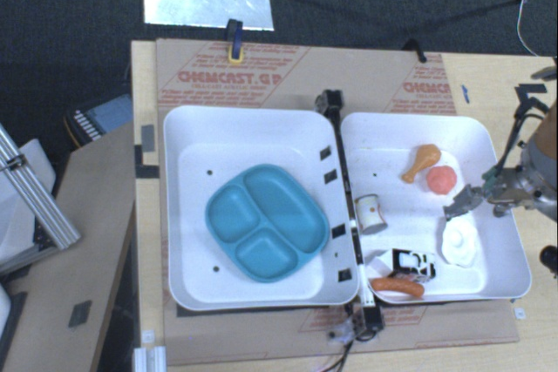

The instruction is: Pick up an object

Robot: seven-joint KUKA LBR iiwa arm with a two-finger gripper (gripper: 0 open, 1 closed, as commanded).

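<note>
The right bin point(488, 135) holds several small things. An orange drumstick point(422, 160) lies near the back, with a pinkish-red ball point(442, 179) next to it. A white fried-egg piece point(459, 245) sits at the right, and a small grey can point(370, 213) lies near the divider. A black-and-white item point(412, 261) and an orange sausage point(398, 285) lie at the front. My gripper point(460, 206) reaches in from the right, low over the bin, just above the egg and below the ball. It holds nothing that I can see.
The left bin point(187, 144) bears a blue divided plate point(266, 222). A black divider point(343, 187) with clips runs between the bins. The bins rest on a cardboard sheet point(288, 74). The arm's body point(527, 187) hangs over the right bin's right wall.
</note>
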